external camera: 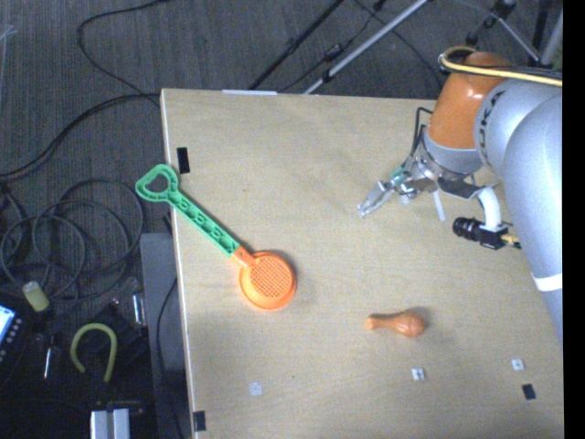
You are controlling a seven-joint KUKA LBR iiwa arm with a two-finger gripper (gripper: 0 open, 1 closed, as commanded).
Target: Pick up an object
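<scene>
the silver two-finger claw (368, 206), spread and holding nothing, hangs at right centre; the small orange pear-shaped wooden piece (398, 323) lies below it, long axis left-right.

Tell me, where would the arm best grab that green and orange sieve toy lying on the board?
Probably on the green handle, mid-length, coming straight down from above. The sieve toy lies flat, and its handle is a long narrow bar running diagonally, so the end effector would close across the handle's width. The round orange head looks too wide and flat to pinch.

Fixed overhead slant onto bench (320, 154)
</scene>
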